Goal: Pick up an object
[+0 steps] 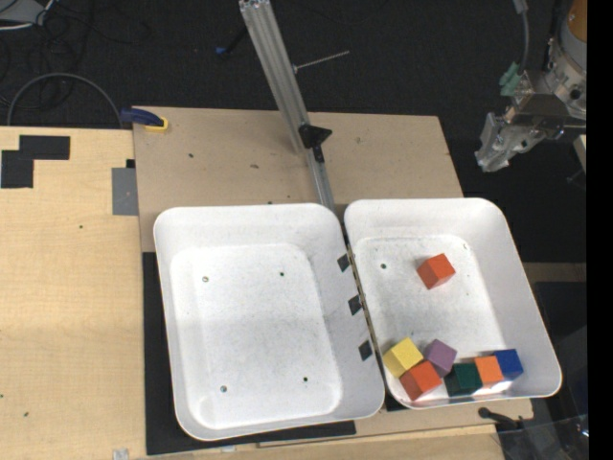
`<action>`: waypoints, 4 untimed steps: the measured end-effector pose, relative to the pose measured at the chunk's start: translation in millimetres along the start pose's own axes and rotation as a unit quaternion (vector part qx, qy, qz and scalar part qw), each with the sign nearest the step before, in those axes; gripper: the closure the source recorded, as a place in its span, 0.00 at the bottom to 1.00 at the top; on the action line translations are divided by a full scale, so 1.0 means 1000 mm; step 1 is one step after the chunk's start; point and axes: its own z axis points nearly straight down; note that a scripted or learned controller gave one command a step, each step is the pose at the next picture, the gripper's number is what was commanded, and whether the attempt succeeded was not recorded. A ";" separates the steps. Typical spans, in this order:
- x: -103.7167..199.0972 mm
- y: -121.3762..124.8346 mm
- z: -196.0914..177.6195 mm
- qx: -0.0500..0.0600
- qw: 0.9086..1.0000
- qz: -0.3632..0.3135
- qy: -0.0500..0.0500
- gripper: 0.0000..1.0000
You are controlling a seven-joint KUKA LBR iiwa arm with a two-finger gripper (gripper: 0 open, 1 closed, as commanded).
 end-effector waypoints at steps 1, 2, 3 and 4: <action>0.062 -0.002 0.041 0.001 1.000 0.011 0.002 1.00; 0.059 -0.002 0.039 -0.001 1.000 0.013 0.001 0.00; -0.065 -0.042 0.008 -0.003 1.000 0.017 -0.001 0.00; -0.048 -0.026 -0.008 -0.003 1.000 0.012 0.001 0.00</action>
